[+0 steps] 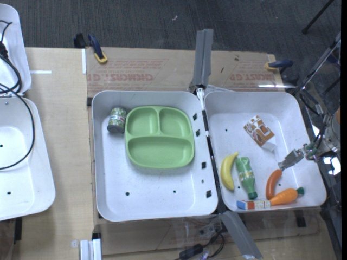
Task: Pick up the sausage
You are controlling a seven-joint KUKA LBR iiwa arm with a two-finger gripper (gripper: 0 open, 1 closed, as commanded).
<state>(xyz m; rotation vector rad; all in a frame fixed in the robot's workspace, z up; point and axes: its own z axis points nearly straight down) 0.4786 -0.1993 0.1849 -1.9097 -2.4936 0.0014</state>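
Right bin (pixel 217 145) on desk, sausage (pixel 273 182) lying near its front right, between green bottle (pixel 246 177) and carrot (pixel 286 196), claw (pixel 290 158) just above-right of sausage, fingers' state unclear, nothing visibly pinched

We see two white bins: the left bin (pixel 103 161) and the right bin (pixel 227 112). In the left one, the divided plate (pixel 160 137) is pale green, and the small can (pixel 116 119) beside it wears a mottled green label under a silvery top. In the right one, the sausage (pixel 273 183) is red-orange, the carrot (pixel 285 196) orange with a green tip, the banana (pixel 229 171) yellow, the bottle (pixel 246 176) green, and the carton (pixel 259 131) white patterned with brown.
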